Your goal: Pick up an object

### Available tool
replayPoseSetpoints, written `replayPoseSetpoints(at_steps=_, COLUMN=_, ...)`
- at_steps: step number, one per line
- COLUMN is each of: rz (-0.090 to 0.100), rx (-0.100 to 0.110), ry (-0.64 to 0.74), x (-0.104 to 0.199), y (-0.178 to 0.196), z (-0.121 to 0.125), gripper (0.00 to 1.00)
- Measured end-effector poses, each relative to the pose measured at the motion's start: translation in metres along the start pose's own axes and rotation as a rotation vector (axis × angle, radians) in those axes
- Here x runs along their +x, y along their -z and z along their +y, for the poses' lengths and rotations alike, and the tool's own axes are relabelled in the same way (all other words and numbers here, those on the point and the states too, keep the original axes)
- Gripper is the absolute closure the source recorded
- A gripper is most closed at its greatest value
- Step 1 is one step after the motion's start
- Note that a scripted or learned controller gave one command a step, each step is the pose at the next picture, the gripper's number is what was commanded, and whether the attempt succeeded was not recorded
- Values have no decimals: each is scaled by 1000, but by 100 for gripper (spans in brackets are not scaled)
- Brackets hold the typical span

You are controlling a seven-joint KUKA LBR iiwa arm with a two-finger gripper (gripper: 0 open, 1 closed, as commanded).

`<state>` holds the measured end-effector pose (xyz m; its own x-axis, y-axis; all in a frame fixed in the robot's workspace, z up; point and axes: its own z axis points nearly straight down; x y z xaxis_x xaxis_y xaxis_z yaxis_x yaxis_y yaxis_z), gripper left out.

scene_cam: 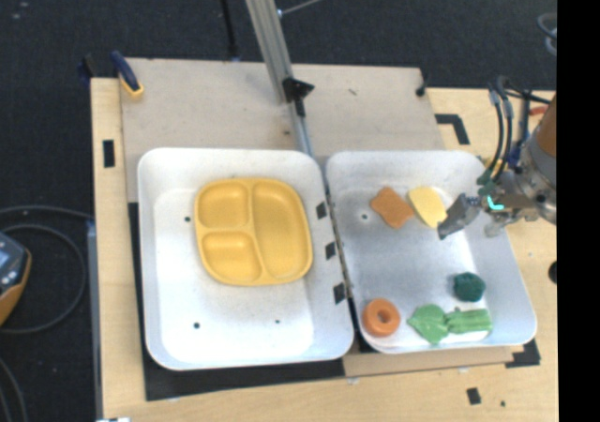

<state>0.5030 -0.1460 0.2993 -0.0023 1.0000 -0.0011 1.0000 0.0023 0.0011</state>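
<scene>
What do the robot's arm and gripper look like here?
The arm is grey with an orange band above the wrist. Dark and yellow cables loop beside it. The gripper is dark grey and slim, with a small teal light behind it.

One camera sits high above the bench point(197, 101) and looks down at a slant. It is far enough back to see both white bins whole. The first bin point(169, 317) is at 9 o'clock, and the second bin point(403, 261) is at 3 o'clock.

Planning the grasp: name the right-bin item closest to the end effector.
The pale yellow piece, just beside the end effector; the orange-brown piece lies beyond it.
</scene>
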Motion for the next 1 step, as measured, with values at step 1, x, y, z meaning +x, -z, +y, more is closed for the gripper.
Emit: replayPoseSetpoints(at_steps=1, rz=0, rx=-1, ry=0, x=0, y=0, z=0, gripper=0)
